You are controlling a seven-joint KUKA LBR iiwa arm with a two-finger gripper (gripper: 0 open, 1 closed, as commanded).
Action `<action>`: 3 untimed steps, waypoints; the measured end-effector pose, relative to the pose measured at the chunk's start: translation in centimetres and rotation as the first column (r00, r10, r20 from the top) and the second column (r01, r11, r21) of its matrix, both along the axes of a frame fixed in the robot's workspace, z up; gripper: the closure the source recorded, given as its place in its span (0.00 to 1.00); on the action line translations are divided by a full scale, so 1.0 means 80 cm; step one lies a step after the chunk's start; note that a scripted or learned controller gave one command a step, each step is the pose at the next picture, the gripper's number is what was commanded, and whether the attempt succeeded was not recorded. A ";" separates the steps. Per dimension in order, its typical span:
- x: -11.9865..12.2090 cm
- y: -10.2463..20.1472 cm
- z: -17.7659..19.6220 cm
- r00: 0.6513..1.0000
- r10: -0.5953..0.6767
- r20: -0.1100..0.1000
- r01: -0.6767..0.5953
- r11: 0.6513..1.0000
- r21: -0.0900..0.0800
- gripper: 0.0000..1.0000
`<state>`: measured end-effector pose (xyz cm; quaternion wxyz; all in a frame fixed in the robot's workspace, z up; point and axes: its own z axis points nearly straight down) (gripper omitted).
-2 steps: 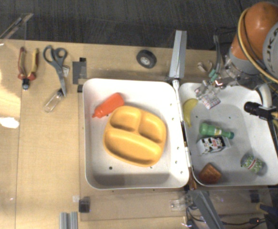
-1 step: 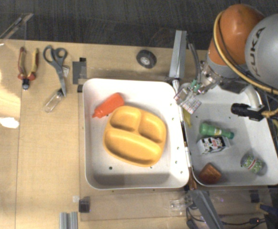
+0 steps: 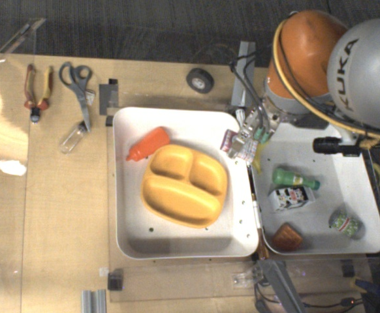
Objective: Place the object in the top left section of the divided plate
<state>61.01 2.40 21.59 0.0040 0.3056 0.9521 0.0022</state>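
The yellow divided plate point(image 3: 185, 184) sits in the middle of the left bin point(image 3: 128, 233), with two smaller sections at its far side and one long section at its near side. An orange-red squeeze bottle point(image 3: 147, 143) lies on the bin floor, just off the plate's far left rim. My gripper point(image 3: 242, 139) hangs over the wall between the two bins, at the left bin's far right corner, to the right of the plate. A small purplish-white piece point(image 3: 231, 142) shows at its tip; I cannot make out whether it is a held item or part of the gripper.
The right bin point(image 3: 366, 240) holds a green bottle point(image 3: 294, 178), a small black-and-white carton point(image 3: 290, 198), a brown block point(image 3: 288, 236) and a green-white round item point(image 3: 345, 223). Scissors point(image 3: 79, 87), pliers point(image 3: 36, 91) and a tape roll point(image 3: 200, 80) lie on the bench behind the bins.
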 end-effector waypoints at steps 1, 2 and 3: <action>0.031 0.122 0.022 0.977 0.213 0.001 -0.213 0.977 -0.001 1.00; -0.044 0.172 0.012 0.876 0.482 0.000 -0.482 0.876 -0.002 1.00; -0.043 0.172 0.012 0.877 0.481 0.000 -0.481 0.877 -0.002 0.00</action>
